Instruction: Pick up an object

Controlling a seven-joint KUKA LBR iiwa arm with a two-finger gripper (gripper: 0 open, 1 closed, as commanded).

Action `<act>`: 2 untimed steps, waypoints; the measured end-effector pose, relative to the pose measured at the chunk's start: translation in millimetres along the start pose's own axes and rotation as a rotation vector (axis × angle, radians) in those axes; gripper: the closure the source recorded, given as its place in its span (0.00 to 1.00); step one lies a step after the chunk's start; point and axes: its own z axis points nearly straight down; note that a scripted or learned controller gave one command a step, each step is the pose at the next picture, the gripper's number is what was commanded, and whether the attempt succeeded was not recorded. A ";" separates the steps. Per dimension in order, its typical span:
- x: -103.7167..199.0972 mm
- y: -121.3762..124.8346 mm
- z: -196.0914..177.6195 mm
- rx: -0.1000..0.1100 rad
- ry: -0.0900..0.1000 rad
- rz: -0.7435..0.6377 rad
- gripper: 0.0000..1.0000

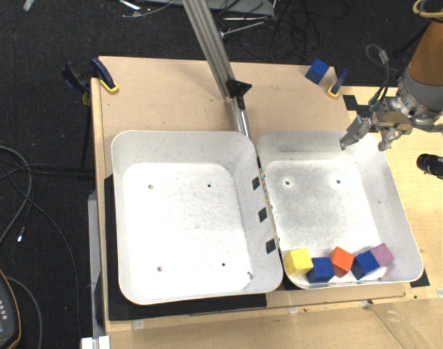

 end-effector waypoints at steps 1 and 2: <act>-18.9 -12.8 -81.4 -0.010 -0.004 0.006 0.00; -17.1 -12.5 -86.1 -0.005 -0.002 0.001 1.00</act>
